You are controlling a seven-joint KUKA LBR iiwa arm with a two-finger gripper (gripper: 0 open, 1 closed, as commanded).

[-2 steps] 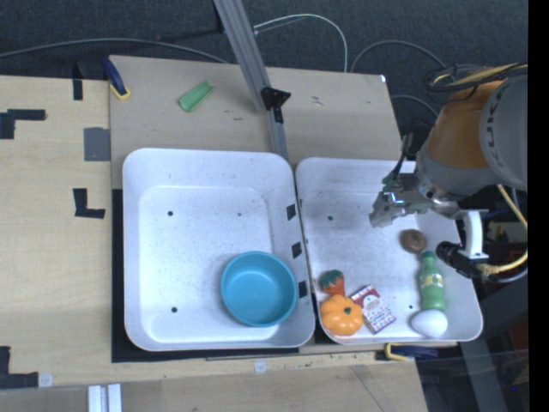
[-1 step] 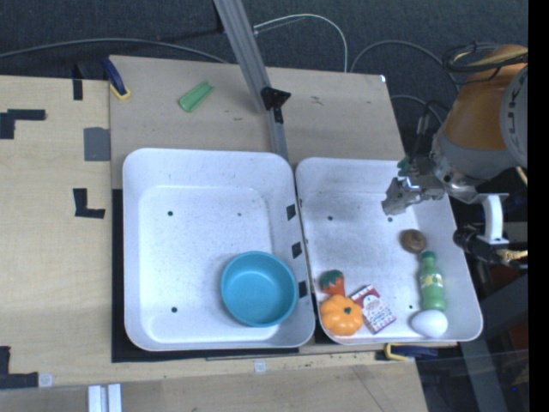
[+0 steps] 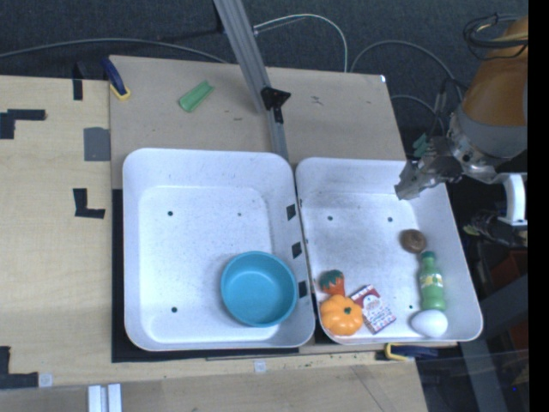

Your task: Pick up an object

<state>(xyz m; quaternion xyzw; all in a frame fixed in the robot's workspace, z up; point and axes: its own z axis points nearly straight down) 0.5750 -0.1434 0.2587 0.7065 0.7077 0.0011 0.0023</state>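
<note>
My gripper [image 3: 410, 184] hangs over the upper right edge of the right bin [image 3: 360, 187], well above the objects. In that bin's lower part lie a brown round object [image 3: 413, 240], a green bottle [image 3: 431, 281], a white egg [image 3: 429, 323], an orange pumpkin [image 3: 342, 315], a small carrot-like piece [image 3: 331, 280] and a red and white packet [image 3: 373, 308]. A blue bowl [image 3: 257, 288] sits in the left bin [image 3: 171, 187] at its lower right.
A green block [image 3: 196, 95] lies on the bench behind the left bin. A grey pole [image 3: 244, 45] slants down to the gap between the bins. Cables loop at the back right.
</note>
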